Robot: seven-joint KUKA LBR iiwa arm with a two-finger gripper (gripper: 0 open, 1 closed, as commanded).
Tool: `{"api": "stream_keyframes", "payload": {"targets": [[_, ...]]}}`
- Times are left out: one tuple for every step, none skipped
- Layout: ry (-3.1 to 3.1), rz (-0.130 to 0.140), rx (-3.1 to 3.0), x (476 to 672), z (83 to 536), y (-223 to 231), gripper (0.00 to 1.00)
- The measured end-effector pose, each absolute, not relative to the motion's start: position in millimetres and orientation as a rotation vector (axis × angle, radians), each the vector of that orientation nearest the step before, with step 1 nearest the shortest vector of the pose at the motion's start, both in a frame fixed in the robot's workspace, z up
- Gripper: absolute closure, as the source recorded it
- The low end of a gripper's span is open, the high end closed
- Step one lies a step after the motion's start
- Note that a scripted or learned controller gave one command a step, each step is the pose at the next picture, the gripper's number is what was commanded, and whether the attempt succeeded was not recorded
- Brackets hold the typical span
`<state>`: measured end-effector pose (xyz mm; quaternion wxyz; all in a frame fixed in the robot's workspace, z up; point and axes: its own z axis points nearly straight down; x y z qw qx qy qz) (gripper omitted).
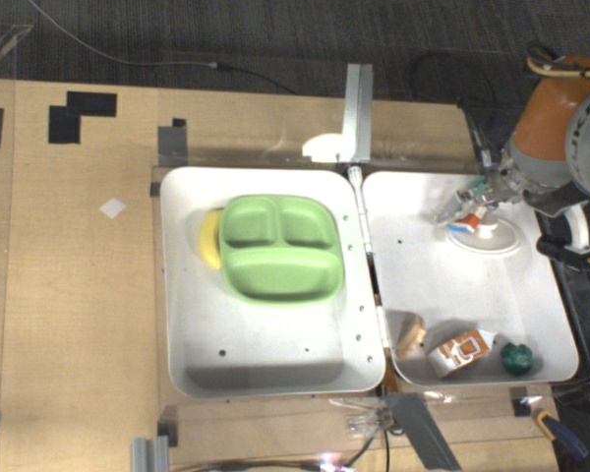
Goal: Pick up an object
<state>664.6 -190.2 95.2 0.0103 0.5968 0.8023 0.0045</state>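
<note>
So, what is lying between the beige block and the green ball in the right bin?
In the camera view, a small orange and white carton lies between the beige block and the green ball, along the near wall of the right bin.

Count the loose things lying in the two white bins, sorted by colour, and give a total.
Green: 2, divided tray and small ball
Yellow: 1, piece under the tray's left edge
Tan: 1, block
Orange and white: 1, carton
Total: 5

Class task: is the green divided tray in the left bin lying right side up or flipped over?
Right side up. The green tray lies flat in the left bin, its three compartments facing upward.
</note>
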Motion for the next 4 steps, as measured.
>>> {"api": "stream_keyframes", "payload": {"targets": [[2.673,0.009,1.629,651.9,90,-202,0.0],[2.575,0.006,1.789,616.9,87,-128,0.0],[2.568,0.011,1.784,619.6,100,-128,1.0],[2.526,0.008,1.858,622.1,187,-36,1.0]]}}
